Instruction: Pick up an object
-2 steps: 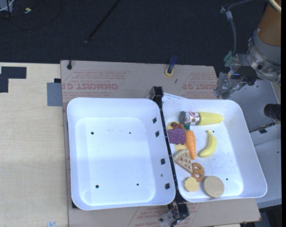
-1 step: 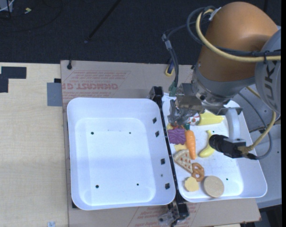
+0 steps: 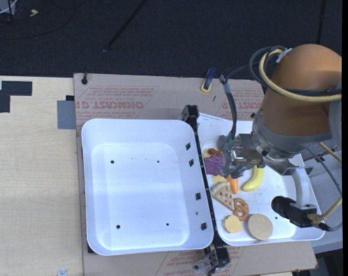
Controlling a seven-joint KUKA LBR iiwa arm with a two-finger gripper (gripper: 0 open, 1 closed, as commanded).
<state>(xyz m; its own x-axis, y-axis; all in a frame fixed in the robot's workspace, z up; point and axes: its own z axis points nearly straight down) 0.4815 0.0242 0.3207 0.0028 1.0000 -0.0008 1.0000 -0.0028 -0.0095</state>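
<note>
Right bin [image 3: 305, 232], frame's lower right: toys crowd its left half. Gripper [image 3: 236, 167] low over carrot [image 3: 233, 184], banana [image 3: 253, 179] just beside; grip state cannot tell. Left bin [image 3: 96, 183] has open floor. Cardboard print mirrored, unreadable.

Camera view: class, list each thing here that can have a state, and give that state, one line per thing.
Hand: low in the right bin, over the toy food; grip hidden.
Right bin: holds the toy food.
Banana: lying flat, beside the hand.
Carrot: lying just below the hand.
Purple piece: lying against the hand's left.
Pretzel: flat on the bin floor.
Round cookie: flat, apart from the hand.
Left bin: upright beside the right bin.
</note>
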